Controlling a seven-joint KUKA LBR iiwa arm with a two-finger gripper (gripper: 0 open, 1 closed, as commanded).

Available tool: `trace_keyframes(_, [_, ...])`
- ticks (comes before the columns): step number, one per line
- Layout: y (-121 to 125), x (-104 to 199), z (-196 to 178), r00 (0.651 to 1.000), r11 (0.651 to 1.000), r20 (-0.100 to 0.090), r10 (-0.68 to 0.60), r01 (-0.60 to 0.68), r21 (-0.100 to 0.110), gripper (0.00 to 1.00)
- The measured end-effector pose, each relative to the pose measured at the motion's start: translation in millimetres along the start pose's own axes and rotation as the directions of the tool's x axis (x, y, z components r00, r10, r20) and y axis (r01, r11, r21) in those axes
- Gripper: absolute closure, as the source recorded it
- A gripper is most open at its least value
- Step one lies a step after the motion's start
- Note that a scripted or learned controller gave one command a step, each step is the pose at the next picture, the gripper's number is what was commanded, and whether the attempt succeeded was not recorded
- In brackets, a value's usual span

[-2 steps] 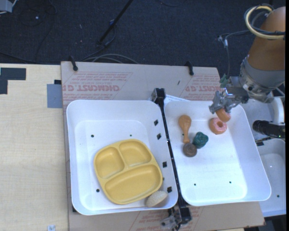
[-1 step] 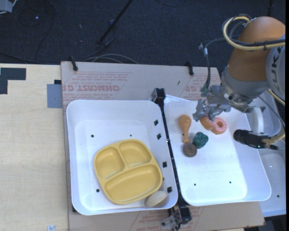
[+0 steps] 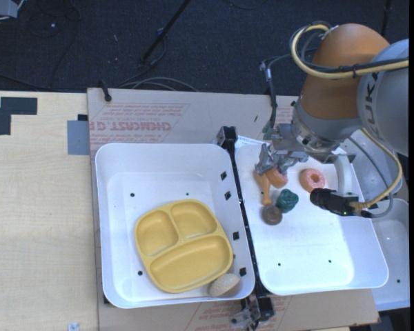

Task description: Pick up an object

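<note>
Bins first: two white ones side by side on the table [image 3: 34, 219], with a sheet of cardboard [image 3: 145, 119] under them.

The left bin [image 3: 117, 185] has two things in it. One is a yellow plate [image 3: 183, 243] with three compartments, sitting flat and turned a bit askew. The other is a tan lump [image 3: 225, 284], touching the plate's lower right edge in the bin's near corner.

The right bin [image 3: 317, 254] has four small things, all bunched up in its far left part:
- one orange thing [image 3: 276, 178], carrot-ish, though I honestly can't tell if it's a single piece or two
- one pink donut [image 3: 312, 179] just to its right, not touching it
- one teal blob [image 3: 287, 199] right below the orange thing
- one brown round bit [image 3: 272, 215], touching the teal blob's lower left

The tool [image 3: 277, 161] is down in the right bin, right over the top end of the orange thing, looks like it's touching it. Can't tell from this angle whether it's clamped on it or released. The arm comes in from the upper right.
</note>
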State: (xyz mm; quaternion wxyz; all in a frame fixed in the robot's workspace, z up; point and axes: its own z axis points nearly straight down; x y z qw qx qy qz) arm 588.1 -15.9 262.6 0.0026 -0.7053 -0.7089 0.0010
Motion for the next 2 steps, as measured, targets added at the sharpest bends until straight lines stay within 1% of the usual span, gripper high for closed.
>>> trace_keyframes(2, [-22,105,35,1.000,1.000,0.001,0.000,0.000,0.002,1.00])
